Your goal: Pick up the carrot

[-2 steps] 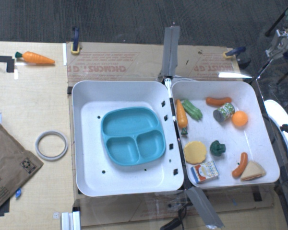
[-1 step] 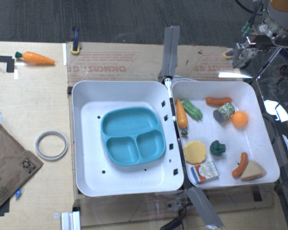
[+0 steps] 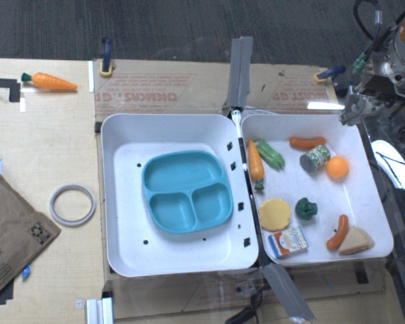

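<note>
The desk (image 3: 40, 140) carries two white bins side by side, and everything here is placed against the right bin (image 3: 371, 201). The left bin (image 3: 121, 248) touches its left wall and holds a blue tray (image 3: 148, 181).

The arm (image 3: 398, 52) stands over the right bin's far right corner. Its pincer (image 3: 354, 110) hangs just above the far rim there, clear of everything inside. It is too dark and tangled with cabling to tell whether the pincer is apart or together, and nothing shows in its grip.

The carrot (image 3: 255, 162) lies inside the right bin, hard against its left wall, in the far half. Its long axis runs along that wall, from the far side toward the near side. From the pincer, then, it lies across the whole width of the bin, toward the left and a little nearer the camera.

A green pod (image 3: 271, 154) lies just beside the carrot on its right, slanted and perhaps touching it. With the wall on one side and the pod on the other, I judge the grasp is best made across the carrot's width, at its near half, where the pod has angled away.

A second carrot (image 3: 50, 82) rests on the desk well to the left of both bins and looks far from the arm, so I take the one in the right bin to be the target.
</note>
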